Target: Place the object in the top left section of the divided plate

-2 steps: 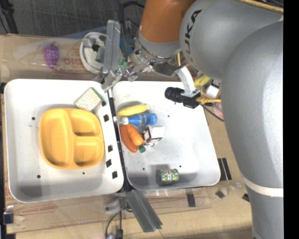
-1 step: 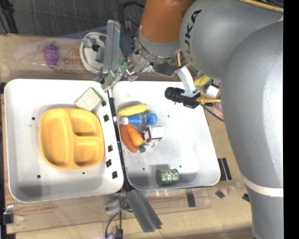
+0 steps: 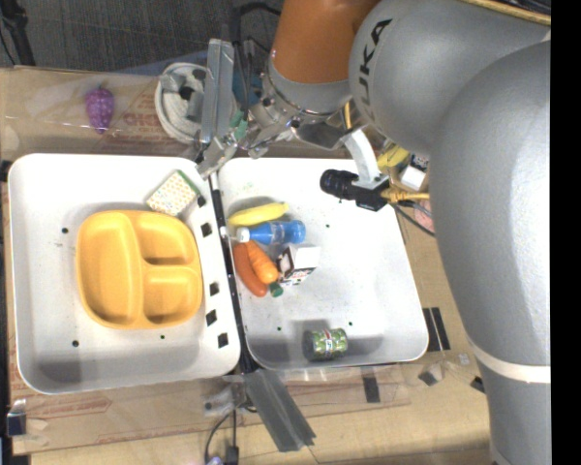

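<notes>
A yellow divided plate (image 3: 85, 271) lies in the left bin, with one long section on its left and two smaller ones on its right. A pale speckled square, like a cracker (image 3: 172, 194), rests against the plate's upper right corner. My gripper (image 3: 211, 157) hangs over the back of the wall between the two bins, just right of the cracker and apart from it. In the right bin, a banana (image 3: 257, 213), a blue bottle (image 3: 273, 232), an orange carrot (image 3: 255, 267) and a small white box (image 3: 299, 263) lie clustered near the divider.
A green can (image 3: 326, 341) sits at the right bin's front edge. Outside the bins, at the back, a purple grape bunch (image 3: 100, 107) and a white coil (image 3: 179, 93) lie on the bench. The arm's grey bulk covers the right side.
</notes>
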You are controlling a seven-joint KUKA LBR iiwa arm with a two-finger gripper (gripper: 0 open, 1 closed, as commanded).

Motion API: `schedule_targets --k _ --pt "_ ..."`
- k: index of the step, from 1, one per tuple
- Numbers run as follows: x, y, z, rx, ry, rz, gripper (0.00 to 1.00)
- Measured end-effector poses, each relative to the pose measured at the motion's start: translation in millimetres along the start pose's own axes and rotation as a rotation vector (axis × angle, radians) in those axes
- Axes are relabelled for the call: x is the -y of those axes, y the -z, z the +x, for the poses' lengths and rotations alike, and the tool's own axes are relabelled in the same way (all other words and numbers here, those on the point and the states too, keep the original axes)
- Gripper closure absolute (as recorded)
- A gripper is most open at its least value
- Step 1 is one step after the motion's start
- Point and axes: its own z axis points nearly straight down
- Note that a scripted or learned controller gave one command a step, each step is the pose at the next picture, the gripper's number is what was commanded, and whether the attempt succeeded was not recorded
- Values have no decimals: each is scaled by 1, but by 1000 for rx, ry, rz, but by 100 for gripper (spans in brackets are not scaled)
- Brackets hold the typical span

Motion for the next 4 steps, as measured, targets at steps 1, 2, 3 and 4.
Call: schedule_targets --k 1,2,3,4 --pt "0 0 0 0 0 0 0" --pt "0 0 0 0 0 0 0" --pt "0 0 0 0 0 0 0" --pt "0 0 0 0 0 0 0"
